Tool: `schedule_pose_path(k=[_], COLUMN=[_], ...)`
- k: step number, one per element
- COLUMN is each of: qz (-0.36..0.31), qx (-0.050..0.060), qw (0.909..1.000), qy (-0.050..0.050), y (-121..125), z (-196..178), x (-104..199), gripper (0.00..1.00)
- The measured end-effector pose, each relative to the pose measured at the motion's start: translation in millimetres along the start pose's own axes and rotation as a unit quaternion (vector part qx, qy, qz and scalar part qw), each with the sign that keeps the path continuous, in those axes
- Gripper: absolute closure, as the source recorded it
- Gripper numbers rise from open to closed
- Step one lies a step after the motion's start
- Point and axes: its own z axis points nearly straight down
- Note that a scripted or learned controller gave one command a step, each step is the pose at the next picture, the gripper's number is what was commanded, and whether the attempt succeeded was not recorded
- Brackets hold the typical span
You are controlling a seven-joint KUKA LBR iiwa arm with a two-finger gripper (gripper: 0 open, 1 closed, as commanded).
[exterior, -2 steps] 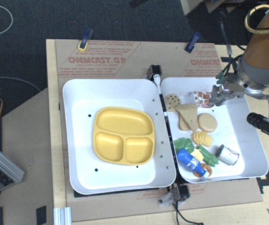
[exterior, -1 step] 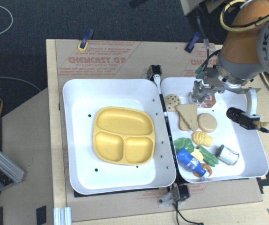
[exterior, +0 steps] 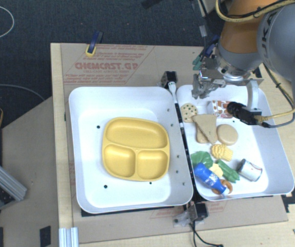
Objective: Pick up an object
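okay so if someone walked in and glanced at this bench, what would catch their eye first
Probably the yellow divided plate, alone in the middle of the left bin. Next, the grey arm with its orange band, its gripper over the far end of the right bin, where small toy foods and a blue bottle crowd together.

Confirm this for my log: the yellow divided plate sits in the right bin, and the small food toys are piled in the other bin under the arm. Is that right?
Not quite. The camera view shows the yellow plate in the left bin, not the right. The rest holds: the small food toys, such as the cookie and blue bottle, lie in the other bin, where the arm reaches in.
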Motion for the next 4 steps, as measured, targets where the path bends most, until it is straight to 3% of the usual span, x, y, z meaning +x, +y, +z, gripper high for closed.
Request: schedule_pose_path(k=[1, 4], qz=[0.000, 0.003], qx=[0.001, 0.001], qw=[1.0000, 1.0000], qy=[0.000, -0.001], y=[21, 30], z=[-3, 7], x=[48, 60], gripper=[1.00, 1.00])
